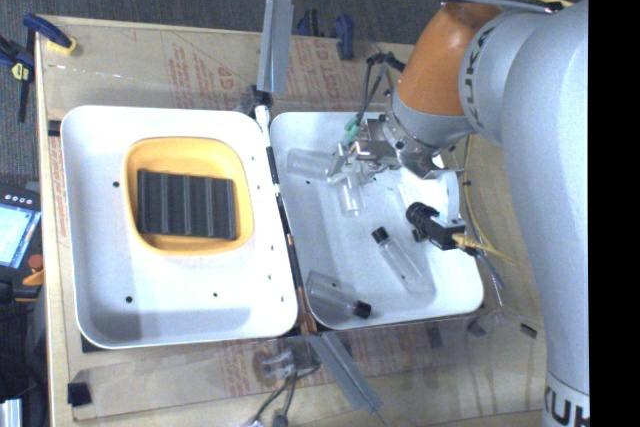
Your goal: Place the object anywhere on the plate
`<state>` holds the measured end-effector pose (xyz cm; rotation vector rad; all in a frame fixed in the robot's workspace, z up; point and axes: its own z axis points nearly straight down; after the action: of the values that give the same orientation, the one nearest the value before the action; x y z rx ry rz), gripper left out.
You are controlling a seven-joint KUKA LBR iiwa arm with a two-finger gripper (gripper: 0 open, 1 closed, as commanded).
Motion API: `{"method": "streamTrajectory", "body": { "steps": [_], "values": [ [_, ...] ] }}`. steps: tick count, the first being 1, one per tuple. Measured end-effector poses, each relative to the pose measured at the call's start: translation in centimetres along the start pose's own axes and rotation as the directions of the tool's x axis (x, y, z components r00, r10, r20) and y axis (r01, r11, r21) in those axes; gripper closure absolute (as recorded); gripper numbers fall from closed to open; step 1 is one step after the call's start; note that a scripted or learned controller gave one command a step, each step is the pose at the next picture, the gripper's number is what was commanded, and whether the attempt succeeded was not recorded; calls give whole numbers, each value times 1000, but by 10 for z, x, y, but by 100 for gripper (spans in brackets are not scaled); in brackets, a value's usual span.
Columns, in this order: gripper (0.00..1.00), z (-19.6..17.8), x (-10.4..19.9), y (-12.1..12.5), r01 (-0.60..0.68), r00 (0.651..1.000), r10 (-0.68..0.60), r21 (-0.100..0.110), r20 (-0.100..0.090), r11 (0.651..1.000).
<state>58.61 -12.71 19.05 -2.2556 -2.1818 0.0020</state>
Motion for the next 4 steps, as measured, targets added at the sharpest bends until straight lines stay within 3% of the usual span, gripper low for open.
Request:
{"method": "streamTrajectory", "body": {
  "steps": [1, 2, 3, 4],
  "values": [
    [100, -27, 78, 15, -6, 1000, 6, 0, 0, 1000],
    [100, -14, 108, 34, 176, 984, -176, -2, 2, 984],
    [0, -15, 108, 34, 176, 984, -176, -3, 2, 984],
    [0, -15, 108, 34, 176, 984, -176, -3, 2, 984]
  ]
}}
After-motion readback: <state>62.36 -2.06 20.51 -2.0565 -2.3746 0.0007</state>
